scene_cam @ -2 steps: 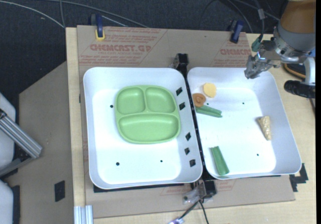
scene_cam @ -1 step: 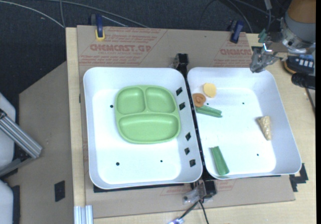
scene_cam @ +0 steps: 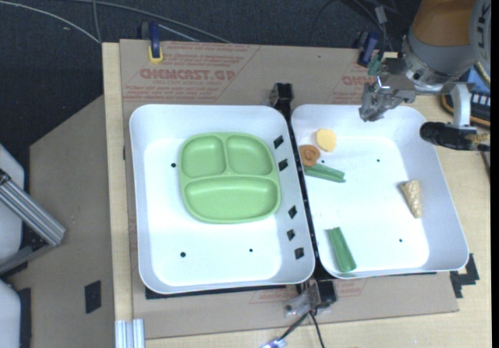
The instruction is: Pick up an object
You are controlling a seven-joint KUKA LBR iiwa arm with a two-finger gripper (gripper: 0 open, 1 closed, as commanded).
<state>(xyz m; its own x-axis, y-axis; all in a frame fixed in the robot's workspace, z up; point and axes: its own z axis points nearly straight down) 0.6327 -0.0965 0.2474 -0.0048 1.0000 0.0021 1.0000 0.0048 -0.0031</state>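
While hovering over the far rim of the right bin (scene_cam: 446,210), appears as a gripper (scene_cam: 378,107) with nothing visibly caught in it; impossible to tell whether open or closed at this slant. Probably parked high and at the edge so as to leave the whole bin free for a descent. Nearest to the gripper, just to its left and toward the camera: a yellow round piece (scene_cam: 326,139), touching or almost touching an orange piece (scene_cam: 310,154). Slightly farther from the gripper along the same line: a green stick (scene_cam: 323,173), lying flat close beside the dividing wall. Well apart from the gripper, toward the camera: a tan wedge (scene_cam: 412,198) alone in open floor, and a green block (scene_cam: 341,249) near the front rim. Likely the easiest candidate: the wedge, unhindered on every side. Likely awkward: the yellow and orange pair, crowded together, and the stick, hemmed by the wall. Far to the gripper's left, in the left bin (scene_cam: 142,182): a green divided plate (scene_cam: 230,177), out of the way. Between the bins at the back, a black clip (scene_cam: 281,94), close to any leftward path.
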